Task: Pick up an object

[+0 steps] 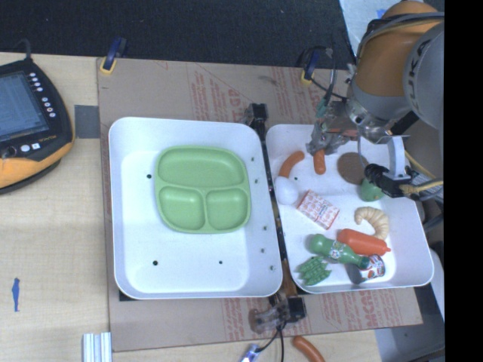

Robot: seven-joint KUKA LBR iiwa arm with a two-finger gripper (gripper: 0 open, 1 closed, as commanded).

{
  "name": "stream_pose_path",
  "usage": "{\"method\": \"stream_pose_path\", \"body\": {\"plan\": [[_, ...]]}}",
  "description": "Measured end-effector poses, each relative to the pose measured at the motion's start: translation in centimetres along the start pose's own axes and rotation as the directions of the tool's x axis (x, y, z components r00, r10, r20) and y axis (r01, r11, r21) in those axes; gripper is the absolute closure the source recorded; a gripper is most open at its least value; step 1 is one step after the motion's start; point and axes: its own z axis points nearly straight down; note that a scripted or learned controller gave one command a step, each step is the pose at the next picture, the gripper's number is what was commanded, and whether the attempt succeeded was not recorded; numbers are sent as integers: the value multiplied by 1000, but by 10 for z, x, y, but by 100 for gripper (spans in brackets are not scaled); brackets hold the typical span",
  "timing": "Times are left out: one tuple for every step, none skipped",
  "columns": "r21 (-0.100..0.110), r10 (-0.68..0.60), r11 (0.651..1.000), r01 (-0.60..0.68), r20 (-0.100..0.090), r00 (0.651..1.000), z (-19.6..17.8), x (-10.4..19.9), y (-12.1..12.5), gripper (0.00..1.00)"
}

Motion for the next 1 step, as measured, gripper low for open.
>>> {"method": "stream_pose_path", "body": {"plan": [[3,-1,1000,1,1,1000,-17,38,-29,100]]}}
